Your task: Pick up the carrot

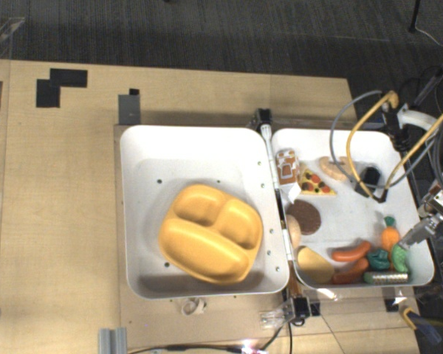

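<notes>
A yellow bread loaf [210, 232] is being held by the left bin [144, 153]. The carrot [390, 236] is lying near-right in the right bin [347, 140], apparently just beside the gripper [413, 236]; grip state cannot be told.

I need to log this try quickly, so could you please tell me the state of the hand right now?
Hand: at the right bin's right edge, near the carrot; open or closed cannot be told.
</notes>
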Robot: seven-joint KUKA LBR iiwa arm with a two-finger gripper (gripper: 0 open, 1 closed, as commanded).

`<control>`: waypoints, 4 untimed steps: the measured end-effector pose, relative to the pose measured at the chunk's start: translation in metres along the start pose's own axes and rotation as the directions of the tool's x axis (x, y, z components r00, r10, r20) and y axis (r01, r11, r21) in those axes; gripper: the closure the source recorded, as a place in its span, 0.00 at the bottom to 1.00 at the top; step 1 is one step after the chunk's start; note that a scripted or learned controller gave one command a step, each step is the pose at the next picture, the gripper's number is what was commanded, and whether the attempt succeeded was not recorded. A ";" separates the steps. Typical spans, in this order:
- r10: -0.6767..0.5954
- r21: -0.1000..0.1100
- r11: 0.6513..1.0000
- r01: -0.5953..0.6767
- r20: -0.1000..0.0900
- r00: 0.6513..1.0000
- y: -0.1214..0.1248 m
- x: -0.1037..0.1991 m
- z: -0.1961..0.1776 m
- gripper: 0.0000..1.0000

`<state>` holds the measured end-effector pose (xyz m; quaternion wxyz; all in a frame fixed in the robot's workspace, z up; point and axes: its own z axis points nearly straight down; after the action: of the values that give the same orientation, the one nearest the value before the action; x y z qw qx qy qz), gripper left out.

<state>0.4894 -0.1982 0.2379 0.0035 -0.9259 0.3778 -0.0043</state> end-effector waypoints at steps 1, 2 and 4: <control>-0.309 0.000 0.951 0.309 0.006 0.951 -0.021 0.023 0.062 0.00; -0.473 0.000 0.881 0.473 0.005 0.881 -0.011 0.021 0.104 0.00; -0.545 0.001 0.838 0.545 -0.001 0.838 0.001 0.008 0.150 0.00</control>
<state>0.4959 -0.2045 0.0878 0.0023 -0.9951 0.0989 -0.0058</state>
